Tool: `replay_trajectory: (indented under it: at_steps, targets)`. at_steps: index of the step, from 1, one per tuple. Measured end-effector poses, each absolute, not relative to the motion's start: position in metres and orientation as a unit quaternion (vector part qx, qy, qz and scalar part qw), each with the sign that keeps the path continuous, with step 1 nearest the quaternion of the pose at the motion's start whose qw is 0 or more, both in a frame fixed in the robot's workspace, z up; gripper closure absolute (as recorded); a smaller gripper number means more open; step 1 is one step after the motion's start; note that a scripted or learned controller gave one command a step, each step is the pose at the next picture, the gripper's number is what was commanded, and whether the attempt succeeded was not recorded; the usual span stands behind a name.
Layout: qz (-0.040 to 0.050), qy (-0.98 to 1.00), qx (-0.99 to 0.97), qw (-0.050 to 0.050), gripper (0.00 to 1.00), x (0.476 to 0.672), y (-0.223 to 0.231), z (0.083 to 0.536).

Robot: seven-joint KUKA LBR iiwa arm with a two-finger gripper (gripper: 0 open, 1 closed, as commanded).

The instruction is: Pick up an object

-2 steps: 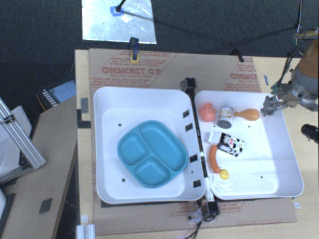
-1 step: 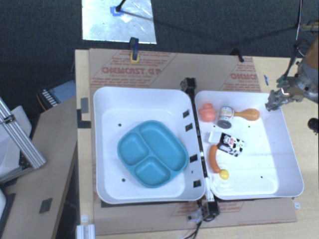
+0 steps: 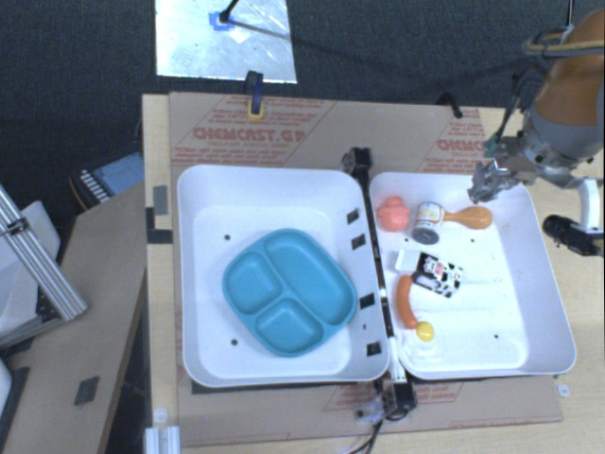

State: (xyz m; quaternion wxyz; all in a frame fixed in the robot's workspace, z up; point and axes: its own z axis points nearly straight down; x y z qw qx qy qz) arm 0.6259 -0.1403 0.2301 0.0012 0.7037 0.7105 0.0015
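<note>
While my hand (image 3: 484, 183) hovers at the right bin's (image 3: 529, 282) far edge, I can't tell its grip state. Nearest below it lies an orange drumstick toy (image 3: 468, 218), touching a small can (image 3: 427, 223); blue divided tray (image 3: 288, 293) sits in left bin (image 3: 203, 253).

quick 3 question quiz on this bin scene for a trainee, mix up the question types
1. True or false: the blue divided tray lies in the right bin.
2. Which lies nearest the gripper? A) yellow ball B) orange drumstick-shaped toy C) pink toy
3. Fill in: the small can lies between the pink toy and the ____.

Key: 1 false, it lies in the left bin; 2 B; 3 orange drumstick-shaped toy.
</note>
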Motion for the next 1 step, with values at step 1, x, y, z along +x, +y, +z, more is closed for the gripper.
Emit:
replay_trajectory:
  at_steps: [1]
  targets:
    - [0.0014, 0.711, 0.704, 0.0, 1.0, 0.6332, -0.0838, 0.2197]
